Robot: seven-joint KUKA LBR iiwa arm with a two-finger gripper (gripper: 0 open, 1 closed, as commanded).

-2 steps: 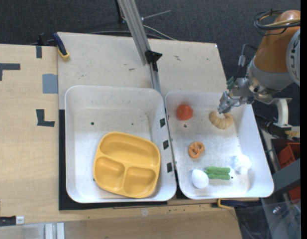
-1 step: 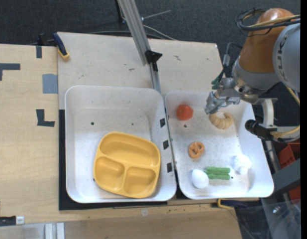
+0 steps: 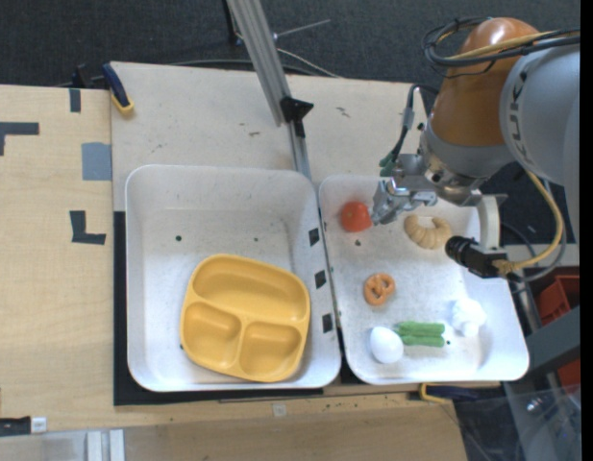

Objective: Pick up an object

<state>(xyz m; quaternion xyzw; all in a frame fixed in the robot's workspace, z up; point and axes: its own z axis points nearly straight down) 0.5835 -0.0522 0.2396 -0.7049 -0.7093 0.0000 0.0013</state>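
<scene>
My gripper [image 3: 390, 203] hangs over the far part of the right bin [image 3: 498, 358], between a red tomato-like ball [image 3: 354, 217] on its left and a tan croissant [image 3: 427, 230] on its right. Nearer the front of that bin lie a small brown pretzel [image 3: 379, 288], a white egg [image 3: 384, 345], a green pea pod [image 3: 421, 333] and a crumpled white object [image 3: 466, 316]. The gripper's fingers point down close to the red ball, and nothing shows between them.
The left bin [image 3: 152, 257] holds a yellow divided tray [image 3: 245, 316] at its front. A grey metal pole [image 3: 262, 51] slants down to the rim between the two bins. The arm's black cable connector [image 3: 474, 254] overhangs the right bin's right side.
</scene>
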